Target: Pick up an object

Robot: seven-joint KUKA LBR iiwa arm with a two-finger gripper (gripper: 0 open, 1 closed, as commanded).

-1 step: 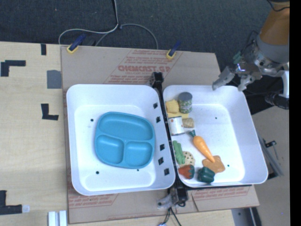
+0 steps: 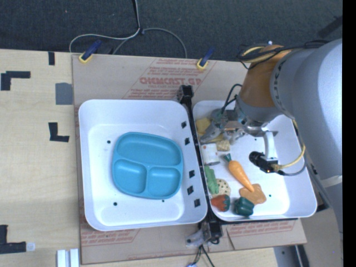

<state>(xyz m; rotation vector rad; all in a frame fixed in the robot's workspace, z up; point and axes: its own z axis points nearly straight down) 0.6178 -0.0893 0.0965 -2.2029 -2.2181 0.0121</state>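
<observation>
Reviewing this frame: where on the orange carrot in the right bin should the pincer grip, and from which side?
Probably the carrot is best taken across its thicker middle, coming straight down from above. It lies flat and slanted on the right bin floor, with open floor along its right side, so fingers set crosswise to its length should fit.

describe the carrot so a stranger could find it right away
Look in the right white bin, among the small toy foods. The carrot lies near its middle, pointing up-left. It is the only long, tapered, bright orange piece.
</observation>
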